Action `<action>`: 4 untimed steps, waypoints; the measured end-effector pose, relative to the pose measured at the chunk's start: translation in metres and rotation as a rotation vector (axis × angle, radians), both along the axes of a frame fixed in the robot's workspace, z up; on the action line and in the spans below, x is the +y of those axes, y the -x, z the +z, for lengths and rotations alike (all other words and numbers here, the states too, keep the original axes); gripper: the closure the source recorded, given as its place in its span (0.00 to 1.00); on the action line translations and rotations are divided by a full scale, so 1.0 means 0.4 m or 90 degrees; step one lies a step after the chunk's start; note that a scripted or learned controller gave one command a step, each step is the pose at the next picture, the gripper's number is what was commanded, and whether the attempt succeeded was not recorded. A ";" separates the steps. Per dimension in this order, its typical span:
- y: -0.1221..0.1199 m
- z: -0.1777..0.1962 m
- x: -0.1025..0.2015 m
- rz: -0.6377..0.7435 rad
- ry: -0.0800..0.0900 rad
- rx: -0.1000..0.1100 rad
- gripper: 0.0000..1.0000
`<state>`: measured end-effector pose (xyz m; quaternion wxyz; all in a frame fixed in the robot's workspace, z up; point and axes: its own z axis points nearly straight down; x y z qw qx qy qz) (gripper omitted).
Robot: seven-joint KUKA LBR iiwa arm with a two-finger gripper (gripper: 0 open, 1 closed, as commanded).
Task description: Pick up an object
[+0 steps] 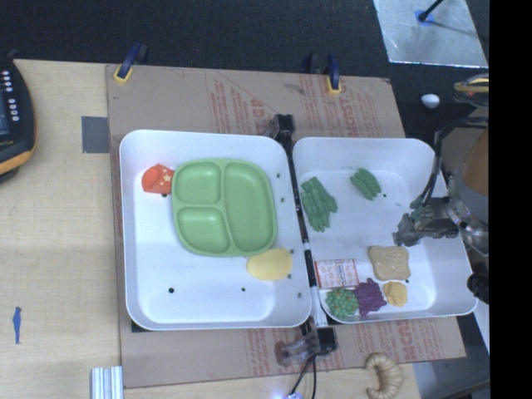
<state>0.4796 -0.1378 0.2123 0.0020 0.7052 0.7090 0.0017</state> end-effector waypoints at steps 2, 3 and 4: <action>-0.147 0.031 0.004 0.001 0.000 0.001 0.00; -0.338 -0.176 0.003 0.003 0.001 0.004 0.00; -0.428 -0.307 -0.102 -0.001 0.001 0.003 0.00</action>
